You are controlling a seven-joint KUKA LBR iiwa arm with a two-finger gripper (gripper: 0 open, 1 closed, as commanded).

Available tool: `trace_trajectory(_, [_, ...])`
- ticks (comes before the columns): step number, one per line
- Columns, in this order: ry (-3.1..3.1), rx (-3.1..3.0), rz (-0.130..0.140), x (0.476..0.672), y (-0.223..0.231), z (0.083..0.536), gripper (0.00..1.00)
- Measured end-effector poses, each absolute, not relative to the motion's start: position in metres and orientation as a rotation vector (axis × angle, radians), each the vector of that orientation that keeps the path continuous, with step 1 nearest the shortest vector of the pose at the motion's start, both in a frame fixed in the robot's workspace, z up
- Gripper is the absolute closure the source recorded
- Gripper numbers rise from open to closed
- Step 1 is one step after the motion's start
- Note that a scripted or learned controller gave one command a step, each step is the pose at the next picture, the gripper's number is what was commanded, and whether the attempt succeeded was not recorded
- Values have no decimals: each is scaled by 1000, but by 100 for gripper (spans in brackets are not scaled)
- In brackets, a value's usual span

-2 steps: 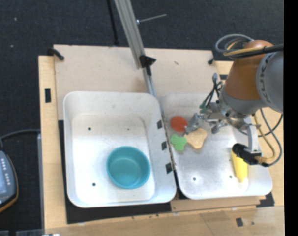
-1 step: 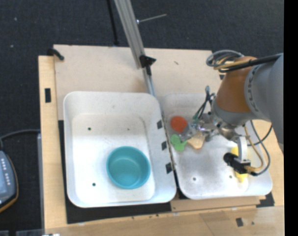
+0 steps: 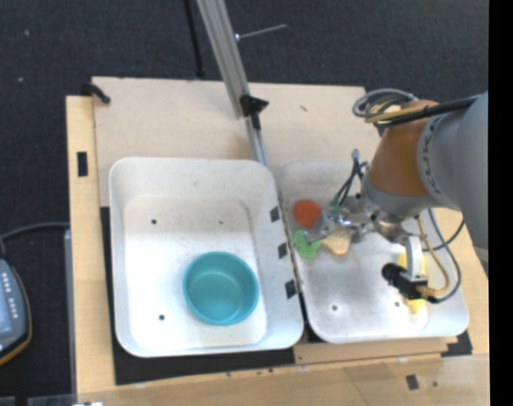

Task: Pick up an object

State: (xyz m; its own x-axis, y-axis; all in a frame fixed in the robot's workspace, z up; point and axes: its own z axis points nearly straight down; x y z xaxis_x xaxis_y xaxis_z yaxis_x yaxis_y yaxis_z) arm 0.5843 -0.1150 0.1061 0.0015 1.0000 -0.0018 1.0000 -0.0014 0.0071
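Gripper (image 3: 339,223): we find it low in the right bin (image 3: 358,315), amid a cluster; we cannot tell its state. Objects: orange-red round piece (image 3: 306,212), green piece (image 3: 306,244), cream piece (image 3: 337,244), perhaps touching the tool. Left bin (image 3: 146,184): teal bowl (image 3: 222,288). Surface: pale wooden bench (image 3: 180,117) on dark carpet.

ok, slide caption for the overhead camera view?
Grey arm's hand over small orange, green and cream objects in right white bin.

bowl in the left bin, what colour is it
Teal blue bowl, seen in the camera view.
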Motion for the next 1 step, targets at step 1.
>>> trace_trajectory(1, [2207, 2222, 14, 586, -116, 118, 100])
